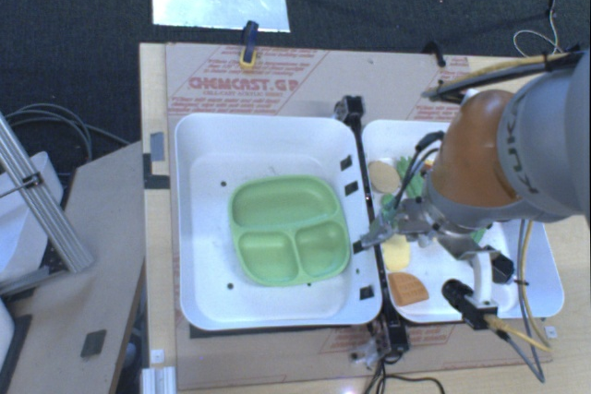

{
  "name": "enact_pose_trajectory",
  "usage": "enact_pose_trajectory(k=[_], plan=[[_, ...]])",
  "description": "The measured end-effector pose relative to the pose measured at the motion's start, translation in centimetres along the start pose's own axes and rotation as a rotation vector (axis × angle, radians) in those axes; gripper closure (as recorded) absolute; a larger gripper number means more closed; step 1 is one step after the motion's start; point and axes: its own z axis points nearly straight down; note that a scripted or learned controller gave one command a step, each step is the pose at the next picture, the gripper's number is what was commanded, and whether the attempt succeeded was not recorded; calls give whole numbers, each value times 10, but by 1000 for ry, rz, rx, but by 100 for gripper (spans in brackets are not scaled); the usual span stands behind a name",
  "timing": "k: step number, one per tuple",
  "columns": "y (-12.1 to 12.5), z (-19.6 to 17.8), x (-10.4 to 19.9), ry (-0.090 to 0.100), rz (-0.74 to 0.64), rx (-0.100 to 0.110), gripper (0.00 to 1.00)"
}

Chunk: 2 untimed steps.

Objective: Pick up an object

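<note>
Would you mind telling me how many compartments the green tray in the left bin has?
3. The green tray has one long compartment across its far side and two smaller ones along its near side: one left, one right. None looks hidden.

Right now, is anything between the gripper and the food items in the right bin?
I can't tell. The arm hangs over the right bin and hides the gripper. The yellow piece, orange piece and beige piece lie uncovered along the bin's left side.
</note>
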Motion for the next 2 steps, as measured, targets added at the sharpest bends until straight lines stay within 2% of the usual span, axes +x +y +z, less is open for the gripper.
enact_pose_trajectory(k=[1, 2], plan=[[14, -26, -80, -5, 4, -6, 0], [-10, 0, -74, 0, 1, 1, 0]])
